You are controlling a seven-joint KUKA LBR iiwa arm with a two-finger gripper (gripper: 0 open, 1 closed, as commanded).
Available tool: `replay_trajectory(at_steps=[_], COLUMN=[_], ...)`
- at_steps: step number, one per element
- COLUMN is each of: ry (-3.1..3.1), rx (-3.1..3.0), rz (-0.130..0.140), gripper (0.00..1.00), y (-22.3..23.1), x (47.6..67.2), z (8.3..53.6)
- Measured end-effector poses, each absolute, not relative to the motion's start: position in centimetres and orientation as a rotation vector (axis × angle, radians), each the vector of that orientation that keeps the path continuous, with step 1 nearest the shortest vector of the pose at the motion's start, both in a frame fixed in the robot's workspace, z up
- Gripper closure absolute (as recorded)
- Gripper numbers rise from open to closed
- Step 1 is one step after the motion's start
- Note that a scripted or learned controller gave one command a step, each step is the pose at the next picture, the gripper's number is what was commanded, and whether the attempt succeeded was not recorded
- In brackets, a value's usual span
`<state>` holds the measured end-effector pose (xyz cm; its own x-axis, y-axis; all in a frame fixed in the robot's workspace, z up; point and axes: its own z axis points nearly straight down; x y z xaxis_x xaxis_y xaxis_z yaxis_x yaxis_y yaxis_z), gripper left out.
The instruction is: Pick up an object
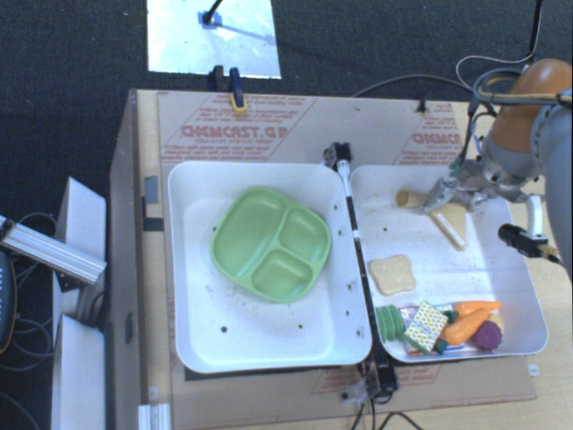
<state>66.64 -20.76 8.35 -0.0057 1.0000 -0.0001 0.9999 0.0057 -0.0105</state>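
My gripper (pixel 458 202) hangs over the far part of the right bin (pixel 524 280), its fingers spread open. Just below it lies a tan wedge-shaped piece (pixel 451 227), flat on the bin floor and not between the fingers. A small tan roll (pixel 407 199) lies to the gripper's left. Nearer the front lie a pale bread slice (pixel 392 274), green beans (pixel 389 321), a colourful packet (pixel 427 326), an orange carrot (pixel 467 318) and a purple piece (pixel 488 334).
The left bin (pixel 192 330) holds a green divided plate (pixel 271 243), tilted slightly. A black divider (pixel 352 231) with a clip runs between the bins. The grey arm with its orange band (pixel 537 83) comes in from the upper right.
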Motion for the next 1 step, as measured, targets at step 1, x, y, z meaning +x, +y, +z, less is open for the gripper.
replay_trajectory(at_steps=[1], ry=[-2.229], rx=[-2.209], rz=[0.011], gripper=[1.00], y=[-20.76], x=[66.75], z=[9.47])
